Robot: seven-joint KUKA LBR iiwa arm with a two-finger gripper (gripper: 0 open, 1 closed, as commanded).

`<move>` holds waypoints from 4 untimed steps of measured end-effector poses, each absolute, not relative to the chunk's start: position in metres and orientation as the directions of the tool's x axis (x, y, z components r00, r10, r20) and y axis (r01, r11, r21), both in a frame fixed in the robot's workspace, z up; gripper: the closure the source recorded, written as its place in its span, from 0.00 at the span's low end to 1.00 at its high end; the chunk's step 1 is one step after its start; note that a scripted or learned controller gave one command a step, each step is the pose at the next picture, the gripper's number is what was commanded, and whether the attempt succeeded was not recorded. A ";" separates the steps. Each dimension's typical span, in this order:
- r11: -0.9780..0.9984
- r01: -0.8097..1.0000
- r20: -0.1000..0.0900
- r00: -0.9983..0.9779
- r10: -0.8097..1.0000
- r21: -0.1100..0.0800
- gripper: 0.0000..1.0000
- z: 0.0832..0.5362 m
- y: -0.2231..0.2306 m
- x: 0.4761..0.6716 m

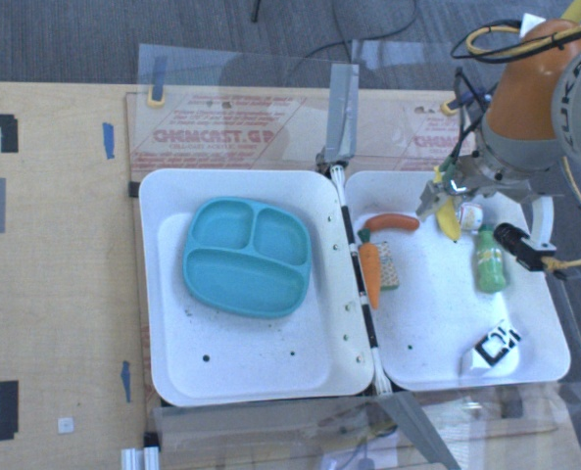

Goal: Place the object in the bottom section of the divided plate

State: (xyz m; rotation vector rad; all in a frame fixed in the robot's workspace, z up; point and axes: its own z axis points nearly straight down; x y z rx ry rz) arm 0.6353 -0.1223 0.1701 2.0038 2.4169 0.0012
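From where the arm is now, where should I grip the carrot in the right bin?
Probably grip the carrot across its orange middle, coming straight down. It lies flat, lengthwise along the right bin's left wall, so close across its narrow width. The sponge touches its right side, leaving little room there.
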 end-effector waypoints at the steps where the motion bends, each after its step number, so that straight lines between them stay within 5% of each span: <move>1: 0.454 0.891 0.001 -0.454 0.891 0.000 1.00 0.217 -0.055 0.582; 2: 0.470 0.883 0.001 -0.470 0.883 0.000 1.00 0.204 0.022 0.551; 3: 0.501 0.865 -0.002 -0.501 0.865 0.003 1.00 0.192 0.102 0.563; 4: 0.579 0.815 -0.001 -0.579 0.815 0.002 1.00 0.204 0.136 0.547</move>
